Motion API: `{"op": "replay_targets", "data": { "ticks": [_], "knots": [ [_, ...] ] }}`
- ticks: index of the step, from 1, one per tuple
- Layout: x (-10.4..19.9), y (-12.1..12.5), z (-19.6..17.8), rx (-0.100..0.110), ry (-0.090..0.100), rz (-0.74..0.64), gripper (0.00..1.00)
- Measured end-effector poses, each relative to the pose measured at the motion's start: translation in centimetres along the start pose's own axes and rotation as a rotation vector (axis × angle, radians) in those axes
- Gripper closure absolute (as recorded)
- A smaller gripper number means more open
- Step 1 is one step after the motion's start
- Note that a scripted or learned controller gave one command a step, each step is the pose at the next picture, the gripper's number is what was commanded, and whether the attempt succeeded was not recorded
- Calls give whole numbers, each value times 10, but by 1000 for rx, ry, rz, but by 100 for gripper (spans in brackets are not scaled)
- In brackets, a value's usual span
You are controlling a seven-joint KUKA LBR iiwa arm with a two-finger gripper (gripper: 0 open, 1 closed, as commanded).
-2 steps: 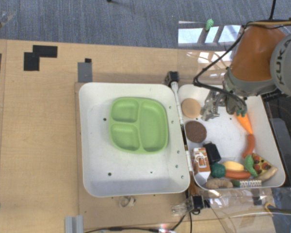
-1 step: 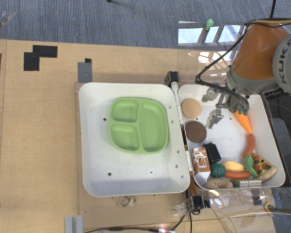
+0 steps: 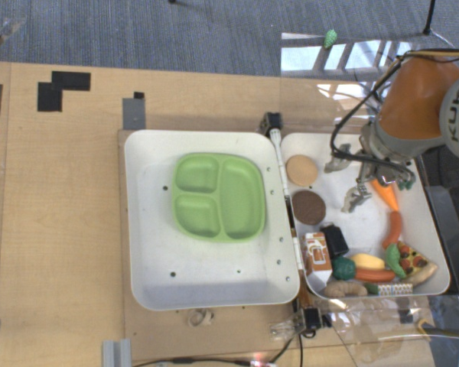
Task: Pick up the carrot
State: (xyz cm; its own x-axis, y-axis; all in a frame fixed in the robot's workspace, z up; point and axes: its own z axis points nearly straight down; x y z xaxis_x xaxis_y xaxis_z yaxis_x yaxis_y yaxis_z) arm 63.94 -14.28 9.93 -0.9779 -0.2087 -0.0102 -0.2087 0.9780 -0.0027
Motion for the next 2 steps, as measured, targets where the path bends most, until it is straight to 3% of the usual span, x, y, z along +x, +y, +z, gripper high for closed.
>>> {"op": "replay_targets", "data": {
  "ticks": [1, 2],
  "knots": [
    [44, -50, 10, 2, -2, 136, 0],
    [64, -49, 9, 2, -5, 482, 0]
  ]
}}
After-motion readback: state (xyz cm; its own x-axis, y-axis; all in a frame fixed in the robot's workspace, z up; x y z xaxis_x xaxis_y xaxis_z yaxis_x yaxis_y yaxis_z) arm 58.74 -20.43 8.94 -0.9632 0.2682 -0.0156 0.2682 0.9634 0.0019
